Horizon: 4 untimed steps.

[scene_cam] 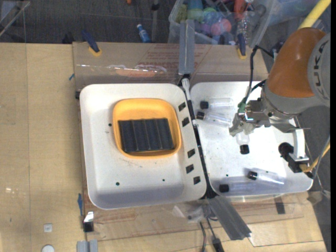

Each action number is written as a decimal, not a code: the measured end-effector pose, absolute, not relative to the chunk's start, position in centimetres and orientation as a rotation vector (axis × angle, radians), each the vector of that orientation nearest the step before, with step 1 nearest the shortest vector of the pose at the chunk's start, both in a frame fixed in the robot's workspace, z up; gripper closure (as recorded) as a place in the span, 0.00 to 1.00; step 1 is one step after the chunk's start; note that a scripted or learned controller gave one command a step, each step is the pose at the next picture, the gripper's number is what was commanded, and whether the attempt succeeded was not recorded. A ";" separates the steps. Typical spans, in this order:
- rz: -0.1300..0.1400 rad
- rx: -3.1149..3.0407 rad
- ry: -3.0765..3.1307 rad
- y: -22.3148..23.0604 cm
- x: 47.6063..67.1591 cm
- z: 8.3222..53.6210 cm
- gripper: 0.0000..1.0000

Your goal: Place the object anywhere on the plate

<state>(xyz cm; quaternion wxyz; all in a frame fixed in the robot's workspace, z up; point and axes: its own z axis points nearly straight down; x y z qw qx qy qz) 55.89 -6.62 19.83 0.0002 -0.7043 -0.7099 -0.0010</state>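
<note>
the bench (37, 140), pale wood, is carrying two white bins side by side. the left bin (100, 185) is holding an orange plate (144, 108), square with rounded corners, and a dark ribbed object (146, 135) is lying flat on the plate, filling most of its middle. the right bin (220, 151) is holding several clear tubes with black caps: one near the far wall (216, 105), one just beside the divider (212, 117), one near the front (265, 177), plus a small black cap (244, 149) lying loose. the grey arm with its orange band (294, 70) is reaching in from the right over the right bin. the tool (242, 132) is hanging over the middle of that bin, just above the loose cap; its fingers are too blurred to judge. behind the bins a clear tub (220, 9) of coloured toys is sitting at the back. part of a label is showing on the arm, too cut off to read.
</note>
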 end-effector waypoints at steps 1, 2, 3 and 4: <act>-0.003 -1.969 -2.451 -5.0 60.9 19.0 1.00; -0.004 -1.638 -2.685 -2.7 62.0 18.5 1.00; -0.004 -1.638 -2.685 -2.7 62.0 18.5 0.00; -0.009 -1.641 -2.688 -2.7 62.2 19.6 1.00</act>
